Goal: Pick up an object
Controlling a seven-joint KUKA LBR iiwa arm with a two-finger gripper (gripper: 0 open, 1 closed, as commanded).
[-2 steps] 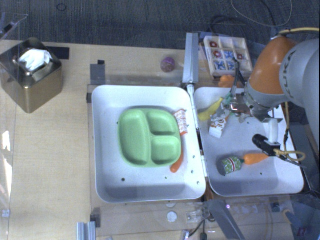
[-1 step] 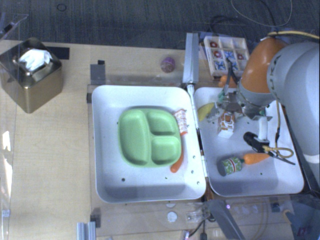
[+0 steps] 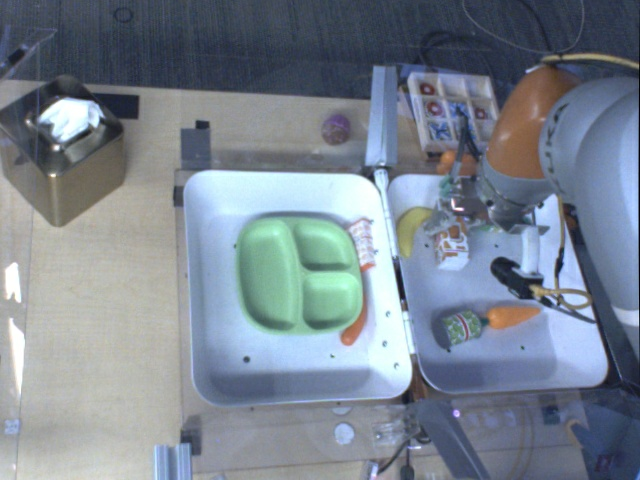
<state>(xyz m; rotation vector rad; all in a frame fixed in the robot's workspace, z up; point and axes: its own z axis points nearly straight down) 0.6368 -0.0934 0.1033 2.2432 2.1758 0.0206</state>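
Arm: reaches in from the right, with the gripper (image 3: 455, 220) low over the far part of the right bin (image 3: 570, 368).
Grip state: we cannot tell whether it is open or closed, because the wrist body blocks our view.
Likely target: small white carton (image 3: 452, 251), upright directly below the gripper. It is touching or very nearly so; we cannot say which, nor that it is held.
Neighbour: yellow fruit (image 3: 414, 226) just left of the carton, near the bin wall. We judge it crowds a side entry, so an approach from above suits.
Other candidates: green can (image 3: 460, 327) on its side with an orange carrot (image 3: 513, 316) just beside it, both apart from the gripper.
Left bin (image 3: 215, 368): green divided plate (image 3: 295, 273), a packet (image 3: 362, 243) at its right rim and an orange piece (image 3: 351, 330) at its near right corner.
Surface (image 3: 100, 318): bronze box (image 3: 65, 163) and purple ball (image 3: 336, 128), both outside the bins and so out of play.
Stage: we judge a grasp attempt is in hand and the lift is not yet done.
Risk: the carton looks light, and an off-centre close could tip it toward the fruit.
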